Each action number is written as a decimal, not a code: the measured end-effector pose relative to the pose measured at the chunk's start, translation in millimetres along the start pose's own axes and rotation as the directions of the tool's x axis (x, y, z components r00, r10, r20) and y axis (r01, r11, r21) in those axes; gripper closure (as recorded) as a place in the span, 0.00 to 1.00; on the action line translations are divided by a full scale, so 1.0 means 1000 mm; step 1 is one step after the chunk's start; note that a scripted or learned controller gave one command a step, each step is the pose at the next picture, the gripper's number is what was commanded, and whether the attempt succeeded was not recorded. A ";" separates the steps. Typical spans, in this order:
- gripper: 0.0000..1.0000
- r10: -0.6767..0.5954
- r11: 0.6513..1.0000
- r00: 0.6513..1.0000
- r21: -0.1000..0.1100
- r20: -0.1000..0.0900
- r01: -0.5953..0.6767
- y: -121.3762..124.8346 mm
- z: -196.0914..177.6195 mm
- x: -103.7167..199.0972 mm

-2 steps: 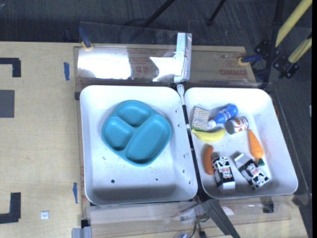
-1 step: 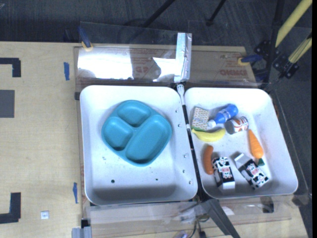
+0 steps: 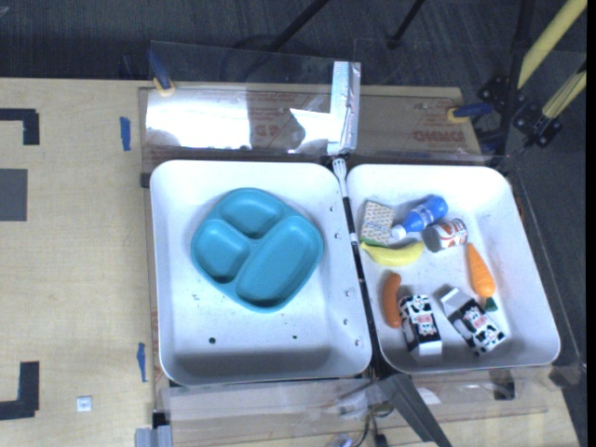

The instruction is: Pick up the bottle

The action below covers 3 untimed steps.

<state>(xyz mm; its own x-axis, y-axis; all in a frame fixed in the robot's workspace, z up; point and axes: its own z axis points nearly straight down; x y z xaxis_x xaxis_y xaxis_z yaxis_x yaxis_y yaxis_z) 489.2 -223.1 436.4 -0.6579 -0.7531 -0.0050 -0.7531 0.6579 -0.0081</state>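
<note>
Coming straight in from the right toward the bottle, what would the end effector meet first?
Probably the right bin's outer wall if it travels low. Above that, it would likely meet the bottle at its blue end, with a small can close beside it. Depth is unclear.

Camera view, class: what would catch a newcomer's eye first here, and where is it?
The big blue divided plate fills the left bin. In the right bin, small things crowd together: a blue bottle lying near the top, a banana just below it, and two orange carrots.
</note>
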 end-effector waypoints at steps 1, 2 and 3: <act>1.00 -0.147 0.989 0.989 -0.005 -0.001 0.147 0.005 0.000 0.004; 1.00 -0.534 0.846 0.846 -0.005 0.002 0.534 0.007 0.000 0.006; 1.00 -0.705 0.709 0.709 -0.004 0.003 0.705 0.007 0.001 0.005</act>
<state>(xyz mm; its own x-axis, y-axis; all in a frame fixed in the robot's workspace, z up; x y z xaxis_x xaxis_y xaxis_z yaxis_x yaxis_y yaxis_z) 480.8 -222.0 435.7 0.0642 -0.9979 -0.0005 -0.9979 -0.0642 -0.0054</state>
